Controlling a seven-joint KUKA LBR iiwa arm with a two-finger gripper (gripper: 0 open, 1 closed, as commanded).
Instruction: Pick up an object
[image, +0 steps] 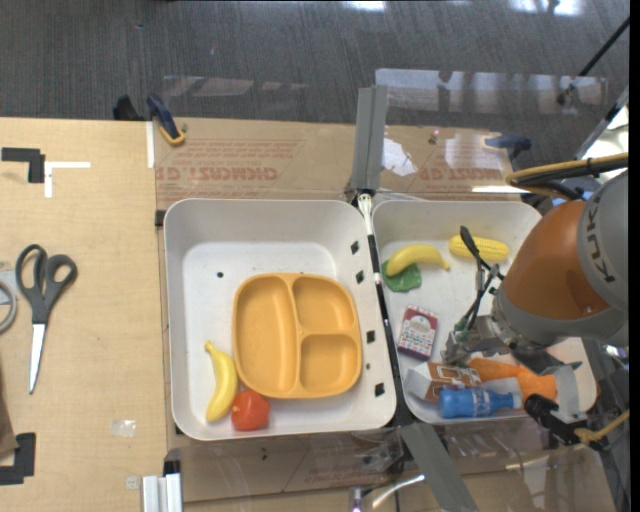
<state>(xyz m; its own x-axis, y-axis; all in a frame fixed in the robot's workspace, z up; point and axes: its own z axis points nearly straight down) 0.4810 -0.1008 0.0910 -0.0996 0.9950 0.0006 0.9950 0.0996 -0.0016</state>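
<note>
My gripper (463, 347) is low in the right bin (452, 214), just above a brown packet (452, 376) and the thick end of an orange carrot (510, 372). A blue bottle (480, 402) lies on its side right in front of them. A small red and white box (418, 331) sits just left of the gripper. Farther back lie a yellow banana (414, 258) on a green piece (404, 279) and a corn cob (479, 247). The arm's orange band (560, 262) and grey wrist hide the bin's right part.
The left bin (190, 330) holds a yellow divided plate (296, 334), a banana (221, 382) and a red tomato (250, 410). Scissors (40, 300) lie on the bench at the far left. A grey divider post (367, 140) stands behind the gap between the bins.
</note>
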